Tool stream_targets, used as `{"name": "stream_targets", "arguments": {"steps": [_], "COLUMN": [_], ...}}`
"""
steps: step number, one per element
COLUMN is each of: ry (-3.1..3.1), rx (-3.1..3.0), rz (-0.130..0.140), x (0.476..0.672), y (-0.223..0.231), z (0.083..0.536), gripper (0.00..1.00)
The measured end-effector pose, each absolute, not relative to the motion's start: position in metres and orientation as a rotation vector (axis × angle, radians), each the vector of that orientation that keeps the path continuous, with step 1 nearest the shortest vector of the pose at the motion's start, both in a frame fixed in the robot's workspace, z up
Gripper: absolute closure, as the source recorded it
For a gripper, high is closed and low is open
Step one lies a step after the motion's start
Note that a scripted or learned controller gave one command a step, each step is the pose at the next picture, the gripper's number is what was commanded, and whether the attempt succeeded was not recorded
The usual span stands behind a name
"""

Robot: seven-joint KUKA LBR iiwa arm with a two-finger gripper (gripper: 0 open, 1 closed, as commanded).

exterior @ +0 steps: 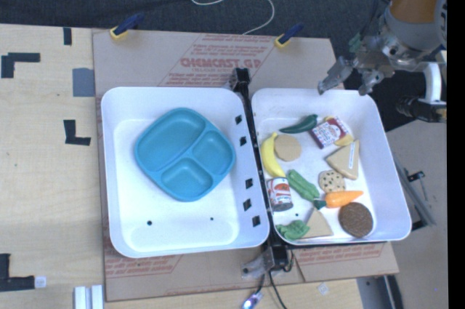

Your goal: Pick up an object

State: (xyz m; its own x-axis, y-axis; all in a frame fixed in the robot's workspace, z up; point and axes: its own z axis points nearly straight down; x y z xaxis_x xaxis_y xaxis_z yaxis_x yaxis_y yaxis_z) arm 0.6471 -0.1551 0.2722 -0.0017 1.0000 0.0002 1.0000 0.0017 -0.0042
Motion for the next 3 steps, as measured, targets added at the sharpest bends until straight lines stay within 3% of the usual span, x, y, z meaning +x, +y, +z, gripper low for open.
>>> {"name": "stream_targets", "arguments": {"steps": [1,2,3], "ry": [-2.227,-2.225,-2.222], "rx": [-2.212,-2.209,-2.212], "rz": [-0.001,0.003,0.010], "x": [0.610,0.552,0.555], "y": [-0.102,-0.047,-0.050], "z": [0.312,0.327,0.333], "gripper": [0.00,0.00,1.00]}}
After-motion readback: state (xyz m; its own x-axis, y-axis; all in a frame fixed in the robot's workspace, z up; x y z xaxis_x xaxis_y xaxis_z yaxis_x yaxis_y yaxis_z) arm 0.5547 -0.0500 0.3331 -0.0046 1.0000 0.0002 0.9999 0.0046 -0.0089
